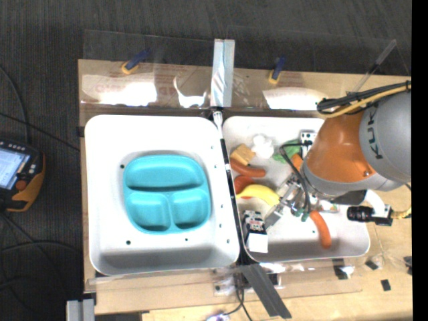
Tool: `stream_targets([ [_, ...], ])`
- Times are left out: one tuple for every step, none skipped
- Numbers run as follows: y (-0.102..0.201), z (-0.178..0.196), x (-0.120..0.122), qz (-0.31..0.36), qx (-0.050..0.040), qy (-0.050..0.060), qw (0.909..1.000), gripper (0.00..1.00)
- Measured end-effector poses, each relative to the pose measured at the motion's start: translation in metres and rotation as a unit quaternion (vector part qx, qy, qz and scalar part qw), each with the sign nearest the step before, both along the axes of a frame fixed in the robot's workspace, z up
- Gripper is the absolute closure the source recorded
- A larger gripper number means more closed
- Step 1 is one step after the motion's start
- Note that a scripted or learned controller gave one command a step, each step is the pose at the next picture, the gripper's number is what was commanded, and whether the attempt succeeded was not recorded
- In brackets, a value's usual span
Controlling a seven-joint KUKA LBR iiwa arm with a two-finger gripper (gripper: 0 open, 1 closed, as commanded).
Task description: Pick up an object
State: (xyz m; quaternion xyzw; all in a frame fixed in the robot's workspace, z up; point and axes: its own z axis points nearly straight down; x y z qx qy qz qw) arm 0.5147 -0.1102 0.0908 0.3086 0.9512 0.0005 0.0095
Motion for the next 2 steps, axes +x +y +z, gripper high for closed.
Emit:
stream_targets([
  [-0.014,-0.001,0.092,0.039,-0.0003,0.002,0.9993,0.0],
  [0.008,-0.001,0.06,0.015,0.0006,0.003,0.9999,0.0],
])
